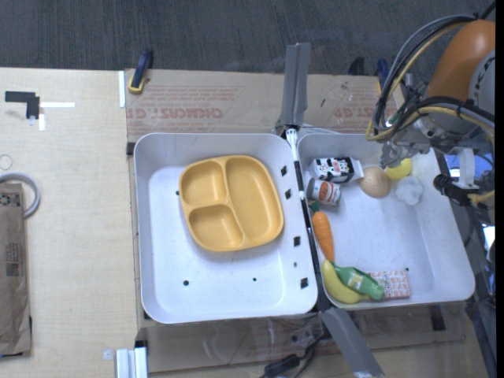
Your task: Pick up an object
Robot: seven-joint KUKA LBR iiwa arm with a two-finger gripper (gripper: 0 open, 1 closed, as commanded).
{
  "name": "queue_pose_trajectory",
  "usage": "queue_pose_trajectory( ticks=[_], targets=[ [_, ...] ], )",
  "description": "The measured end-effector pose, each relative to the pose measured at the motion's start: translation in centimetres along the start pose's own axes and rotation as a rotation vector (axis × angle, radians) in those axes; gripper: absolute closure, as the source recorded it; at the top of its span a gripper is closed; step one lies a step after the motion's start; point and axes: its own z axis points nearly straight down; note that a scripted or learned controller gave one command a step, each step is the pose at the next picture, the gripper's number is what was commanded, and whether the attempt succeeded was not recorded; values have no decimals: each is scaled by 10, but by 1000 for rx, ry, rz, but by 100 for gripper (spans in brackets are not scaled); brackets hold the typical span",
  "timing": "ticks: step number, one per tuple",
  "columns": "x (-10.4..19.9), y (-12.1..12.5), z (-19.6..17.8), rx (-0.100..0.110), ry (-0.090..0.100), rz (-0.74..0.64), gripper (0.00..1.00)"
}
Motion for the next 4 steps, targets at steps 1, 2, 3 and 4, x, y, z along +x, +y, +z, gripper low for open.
queue_pose_trajectory(
  ticks=[1,2,3,4],
  targets=[
    [-34,-68,-36,1,1,106,0],
    [13,-168,39,2,3,-109,0],
    [12,-168,39,2,3,-110,0],
    [105,-183,-61,2,2,-124,0]
  ],
)
